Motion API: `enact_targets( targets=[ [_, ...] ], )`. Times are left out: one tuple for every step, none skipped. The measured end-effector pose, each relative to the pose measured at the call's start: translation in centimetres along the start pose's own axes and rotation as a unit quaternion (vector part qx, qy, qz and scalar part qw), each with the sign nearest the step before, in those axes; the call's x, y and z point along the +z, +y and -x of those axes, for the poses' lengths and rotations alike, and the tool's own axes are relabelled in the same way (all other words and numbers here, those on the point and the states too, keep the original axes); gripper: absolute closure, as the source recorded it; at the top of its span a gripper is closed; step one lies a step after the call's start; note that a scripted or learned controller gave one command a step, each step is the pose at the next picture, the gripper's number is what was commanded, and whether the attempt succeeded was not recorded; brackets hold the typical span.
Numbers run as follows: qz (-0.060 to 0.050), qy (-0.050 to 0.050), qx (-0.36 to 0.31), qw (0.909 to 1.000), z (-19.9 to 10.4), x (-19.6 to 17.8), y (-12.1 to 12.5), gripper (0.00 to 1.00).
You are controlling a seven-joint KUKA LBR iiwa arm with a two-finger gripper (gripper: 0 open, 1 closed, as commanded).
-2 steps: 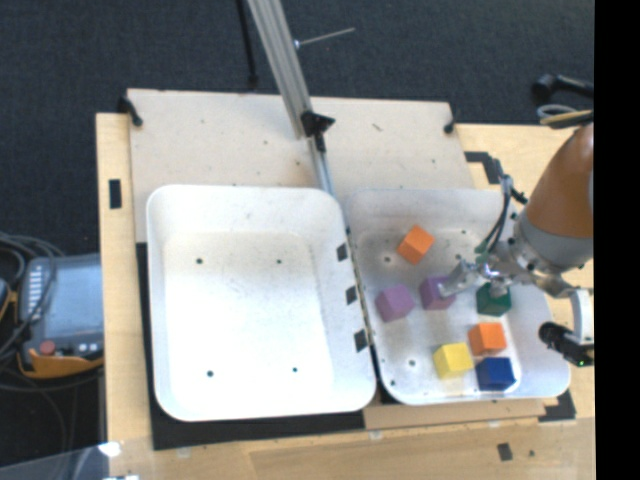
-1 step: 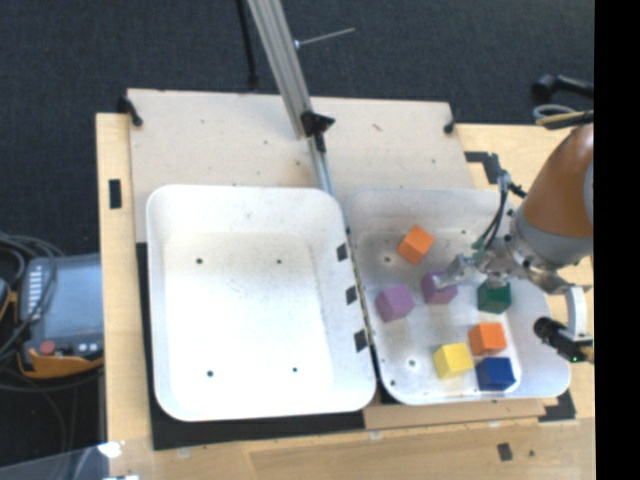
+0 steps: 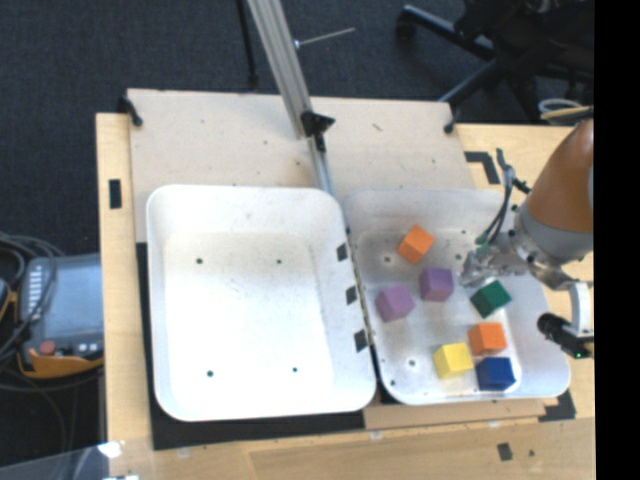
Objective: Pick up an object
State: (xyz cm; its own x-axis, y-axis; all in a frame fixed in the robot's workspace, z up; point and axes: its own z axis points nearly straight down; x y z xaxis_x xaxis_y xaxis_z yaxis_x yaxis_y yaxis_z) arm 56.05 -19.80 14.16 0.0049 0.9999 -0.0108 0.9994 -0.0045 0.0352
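Worktop (image 3: 230, 138) of pale wood on dark carpet (image 3: 120, 28); two white bins left of gripper (image 3: 484, 266), gripper state indiscernible; office chair (image 3: 500, 28) beyond.

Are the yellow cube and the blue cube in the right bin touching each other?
Apart. The camera view shows a thin strip of white bin floor between the yellow cube and the blue cube, which sits just right of it and slightly lower in the picture.

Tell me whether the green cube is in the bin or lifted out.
In the bin. The green cube rests on the right bin's floor among the other cubes, just below the gripper, not raised.
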Motion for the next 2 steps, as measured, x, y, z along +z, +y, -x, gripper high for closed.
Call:
enact_targets(
  targets=[
    [-0.014,0.004,-0.004,0.9999,1.2,-5.4,0.8,1.0],
    [-0.014,0.004,-0.005,0.9999,1.4,-10.0,1.8,1.0]
  ],
)
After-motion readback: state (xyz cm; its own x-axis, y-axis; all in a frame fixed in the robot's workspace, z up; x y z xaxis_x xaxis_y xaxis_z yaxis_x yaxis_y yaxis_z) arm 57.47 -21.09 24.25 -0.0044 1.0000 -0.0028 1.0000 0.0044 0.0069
